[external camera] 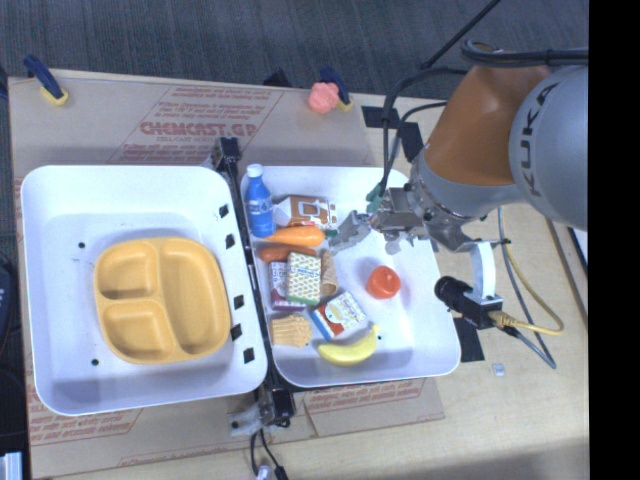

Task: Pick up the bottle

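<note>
Grey and orange, the arm reaches in over the right bin [436, 353], its gripper [352, 230] spread above the packets. The bottle [259, 202] lies in that bin's far-left corner. A yellow divided tray [160, 297] sits in the left bin [45, 298].

Arm [500, 128] bent from right, tool [352, 230] lowered

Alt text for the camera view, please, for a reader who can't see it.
A grey and orange arm reaches from the right, its gripper above the right bin, apart from the blue-capped bottle lying at the bin's far left among a carrot, banana and snack packets. The left bin holds a yellow divided tray.
</note>
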You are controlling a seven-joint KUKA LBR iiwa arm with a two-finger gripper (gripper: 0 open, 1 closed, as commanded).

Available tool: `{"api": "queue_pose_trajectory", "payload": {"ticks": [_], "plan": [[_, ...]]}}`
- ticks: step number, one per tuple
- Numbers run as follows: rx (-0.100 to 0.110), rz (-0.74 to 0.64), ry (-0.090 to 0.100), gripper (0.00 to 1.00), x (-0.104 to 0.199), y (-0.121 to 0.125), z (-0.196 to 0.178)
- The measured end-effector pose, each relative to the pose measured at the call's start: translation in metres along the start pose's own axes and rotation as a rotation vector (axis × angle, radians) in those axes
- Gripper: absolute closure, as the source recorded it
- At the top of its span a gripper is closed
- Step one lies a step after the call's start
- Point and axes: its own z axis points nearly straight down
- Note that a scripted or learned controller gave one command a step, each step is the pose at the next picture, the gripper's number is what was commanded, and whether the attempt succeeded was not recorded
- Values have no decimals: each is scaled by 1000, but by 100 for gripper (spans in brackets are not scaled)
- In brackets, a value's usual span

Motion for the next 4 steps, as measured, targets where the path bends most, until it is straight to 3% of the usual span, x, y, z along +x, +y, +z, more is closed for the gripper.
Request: {"api": "queue_pose_trajectory", "payload": {"ticks": [1,2,3,4], "plan": [[3,-5,0,100,0,0,-10],[-1,-360,0,100,-16,-52,-13],[1,-268,0,100,113,-49,59],[-1,-268,-2,100,177,-51,41]]}}
